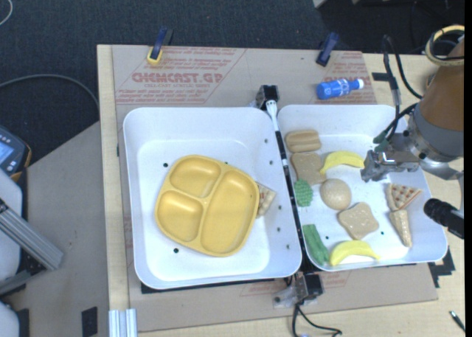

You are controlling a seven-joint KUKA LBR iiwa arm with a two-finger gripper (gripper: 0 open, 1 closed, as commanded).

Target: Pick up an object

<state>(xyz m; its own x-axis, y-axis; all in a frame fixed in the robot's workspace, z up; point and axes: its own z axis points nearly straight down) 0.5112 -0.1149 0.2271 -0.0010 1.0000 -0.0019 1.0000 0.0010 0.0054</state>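
Hovering: fingers [377,167] seemingly just right of banana [344,159].

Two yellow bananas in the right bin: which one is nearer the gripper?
The upper yellow plastic banana, just left of the gripper; the other banana lies at the bin's near edge.

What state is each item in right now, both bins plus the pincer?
Yellow divided plate: upright, flat in left bin, compartments bare.
Waffle piece: tucked against the plate's right rim.
Upper banana: lying flat, right bin.
Lower banana: lying flat near front wall.
Egg: resting, untouched.
Toast slice: lying flat.
Blue bottle: on its side, outside the bins.
Pincer: low over right bin, beside the upper banana.
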